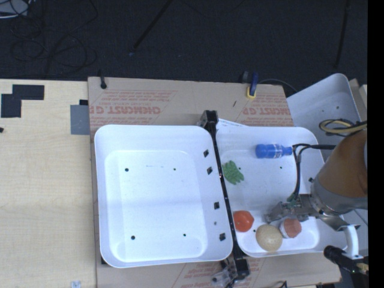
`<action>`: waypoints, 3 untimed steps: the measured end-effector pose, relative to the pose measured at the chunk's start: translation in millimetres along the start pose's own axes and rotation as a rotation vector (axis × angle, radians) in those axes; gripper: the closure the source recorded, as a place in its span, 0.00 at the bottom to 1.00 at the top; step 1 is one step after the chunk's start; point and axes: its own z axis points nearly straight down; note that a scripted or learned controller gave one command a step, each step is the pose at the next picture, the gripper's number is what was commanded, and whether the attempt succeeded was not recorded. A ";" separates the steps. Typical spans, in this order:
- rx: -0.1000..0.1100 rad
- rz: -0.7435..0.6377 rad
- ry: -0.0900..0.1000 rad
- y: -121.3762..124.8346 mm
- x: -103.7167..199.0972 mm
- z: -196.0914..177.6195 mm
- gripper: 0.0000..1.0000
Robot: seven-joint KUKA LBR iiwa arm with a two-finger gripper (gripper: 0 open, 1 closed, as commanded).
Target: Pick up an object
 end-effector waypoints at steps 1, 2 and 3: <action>-0.003 -0.001 -0.002 0.4 -24.8 -0.3 0.00; -0.003 0.002 -0.001 0.2 -24.7 -0.3 0.00; -0.005 0.006 -0.002 0.6 -25.9 -11.2 1.00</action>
